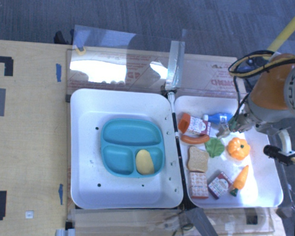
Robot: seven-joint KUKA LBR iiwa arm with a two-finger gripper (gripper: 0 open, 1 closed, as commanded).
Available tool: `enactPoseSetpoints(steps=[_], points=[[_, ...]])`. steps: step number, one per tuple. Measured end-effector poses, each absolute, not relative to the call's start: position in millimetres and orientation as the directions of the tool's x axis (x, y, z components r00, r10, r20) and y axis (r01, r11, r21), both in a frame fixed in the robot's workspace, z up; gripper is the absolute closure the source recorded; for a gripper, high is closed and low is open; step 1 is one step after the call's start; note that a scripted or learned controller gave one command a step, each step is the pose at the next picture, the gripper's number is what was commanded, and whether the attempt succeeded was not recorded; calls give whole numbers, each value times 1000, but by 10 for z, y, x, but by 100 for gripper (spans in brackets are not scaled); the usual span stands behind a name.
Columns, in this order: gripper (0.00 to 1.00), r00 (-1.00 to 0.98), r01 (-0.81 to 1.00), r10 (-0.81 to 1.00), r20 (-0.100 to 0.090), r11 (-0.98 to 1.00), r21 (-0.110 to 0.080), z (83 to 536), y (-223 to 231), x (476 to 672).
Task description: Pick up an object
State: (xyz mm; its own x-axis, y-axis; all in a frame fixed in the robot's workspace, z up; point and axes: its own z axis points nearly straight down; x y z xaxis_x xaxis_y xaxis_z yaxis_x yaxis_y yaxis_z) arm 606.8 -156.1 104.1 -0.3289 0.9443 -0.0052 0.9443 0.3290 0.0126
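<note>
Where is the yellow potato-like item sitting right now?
The yellow item lies in the lower right compartment of the blue divided tray, inside the left white bin.

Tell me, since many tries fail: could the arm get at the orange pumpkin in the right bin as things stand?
Probably yes. The gripper hangs in the right bin just up-left of the pumpkin, whose top looks uncovered. The green leafy piece lies close on its left, which could crowd one finger.
</note>
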Motion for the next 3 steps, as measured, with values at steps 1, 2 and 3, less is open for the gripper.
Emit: enactPoseSetpoints(steps=[1, 2, 3], points=[[100, -75, 997, 997, 0, 75, 4, 1114, -1099, 6495], [0, -74, 997, 997, -1, 74, 3, 1113, -1114, 6491], [0, -155, 988, 988, 0, 155, 23, 984, -1505, 6709]])
